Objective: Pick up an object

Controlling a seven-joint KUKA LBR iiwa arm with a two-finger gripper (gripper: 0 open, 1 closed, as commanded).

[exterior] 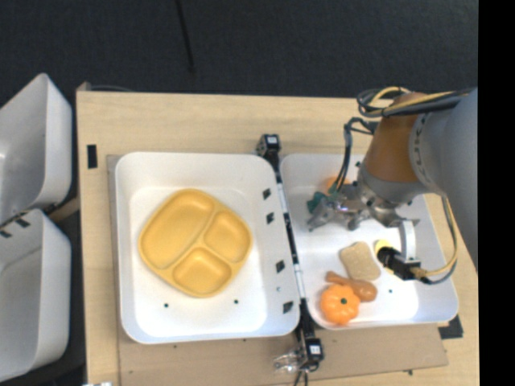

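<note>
The bench (185,123) carries two white bins side by side. In the left bin (145,305) one yellow plate (195,241) with three compartments lies flat near the middle, a little toward the left wall. The grey arm (394,155) with its orange band reaches in over the far right part of the right bin (428,294). Its gripper (319,210) points toward the left wall of this bin and stands close to that wall, about halfway between the far edge and the near edge. I cannot tell whether the gripper is spread or pressed together, and nothing can be seen held in it. Just behind the gripper, toward the far edge, a small orange thing (331,185) is seen, mostly hidden by the arm, so I cannot say what it is. The other things lie in the near half of the right bin, apart from the gripper. A pale slice of bread (359,261) lies near the middle. A brown drumstick (354,286) lies just beside the bread, on its near side. An orange pumpkin (339,305) with a green stem sits close to the near left corner and touches the drumstick.
</note>
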